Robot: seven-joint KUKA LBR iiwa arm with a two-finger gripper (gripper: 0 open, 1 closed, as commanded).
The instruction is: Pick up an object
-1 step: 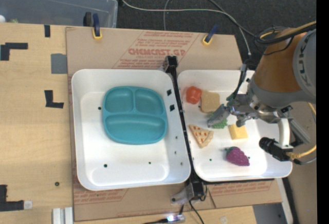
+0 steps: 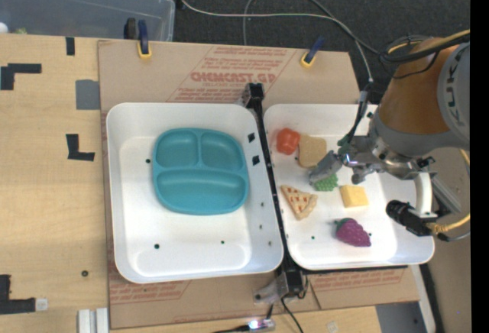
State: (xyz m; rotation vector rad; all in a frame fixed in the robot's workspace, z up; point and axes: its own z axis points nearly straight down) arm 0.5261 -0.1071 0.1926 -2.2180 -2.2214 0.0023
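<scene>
The right bin (image 2: 382,253) holds toy food: a red tomato (image 2: 287,140), a tan bread slice (image 2: 312,150), a green piece (image 2: 327,183), a pizza wedge (image 2: 299,202), a yellow cheese cube (image 2: 353,195) and purple grapes (image 2: 352,232). My gripper (image 2: 334,165) hangs low over the middle of this bin, right beside the bread slice and just above the green piece. Whether anything sits between its tips is hidden by the gripper body. The orange-banded arm (image 2: 416,102) comes in from the right.
The left bin (image 2: 130,247) carries a teal divided plate (image 2: 201,171). A black divider clamp (image 2: 256,98) stands between the bins. Cables loop over the cardboard behind them. A clear plastic box (image 2: 76,3) stands at the back left.
</scene>
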